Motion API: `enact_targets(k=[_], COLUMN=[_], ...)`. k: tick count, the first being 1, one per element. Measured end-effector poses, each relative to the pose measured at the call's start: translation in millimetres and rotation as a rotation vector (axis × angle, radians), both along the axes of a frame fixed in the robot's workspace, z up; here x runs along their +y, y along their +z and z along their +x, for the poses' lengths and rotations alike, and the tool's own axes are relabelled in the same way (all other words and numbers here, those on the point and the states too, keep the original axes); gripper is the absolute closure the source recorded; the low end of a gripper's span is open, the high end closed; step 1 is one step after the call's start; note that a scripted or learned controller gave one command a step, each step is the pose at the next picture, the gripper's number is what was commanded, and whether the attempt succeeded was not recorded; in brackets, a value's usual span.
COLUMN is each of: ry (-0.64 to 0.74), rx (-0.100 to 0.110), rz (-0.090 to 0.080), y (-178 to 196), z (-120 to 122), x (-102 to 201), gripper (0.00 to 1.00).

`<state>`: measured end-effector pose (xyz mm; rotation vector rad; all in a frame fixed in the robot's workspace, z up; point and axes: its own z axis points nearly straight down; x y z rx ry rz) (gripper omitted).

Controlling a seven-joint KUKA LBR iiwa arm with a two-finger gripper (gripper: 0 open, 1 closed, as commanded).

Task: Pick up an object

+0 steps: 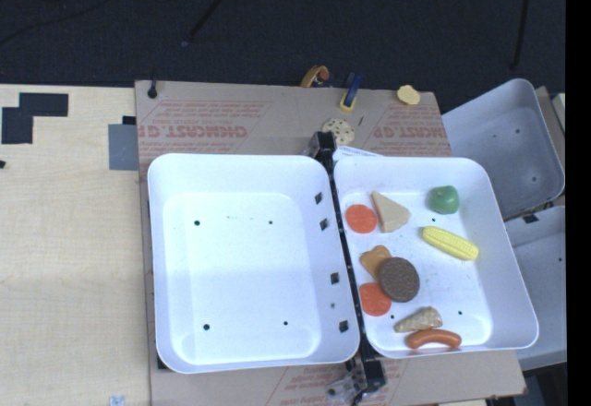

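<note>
A: Where are the pickable things?
B: All in the right bin (503, 238); cookie (400, 278) at centre, corn (450, 244) at two o'clock, sausage (433, 339) at six.
A: Anything crowding the cookie?
B: Orange discs (375, 300) touch it at seven; gripper state, cannot tell.

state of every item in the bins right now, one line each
green ball: resting, right bin
corn cob: lying flat
cheese wedge: lying flat
brown cookie: flat, overlapping an orange slice
sausage: lying by the near wall
left bin: level
</note>
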<state>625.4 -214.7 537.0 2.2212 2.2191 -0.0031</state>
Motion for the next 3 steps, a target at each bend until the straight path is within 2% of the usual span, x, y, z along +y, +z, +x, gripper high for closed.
enact_targets(k=[1,2,3], ry=[0.001,0.004,0.004], rx=[0.003,0.004,0.005], rz=[0.003,0.002,0.003], y=[0.1,9.9,9.5], z=[-2.1,-1.5,-1.4], x=[1.4,2.2,2.4], gripper=[0.0,1.0,0.0])
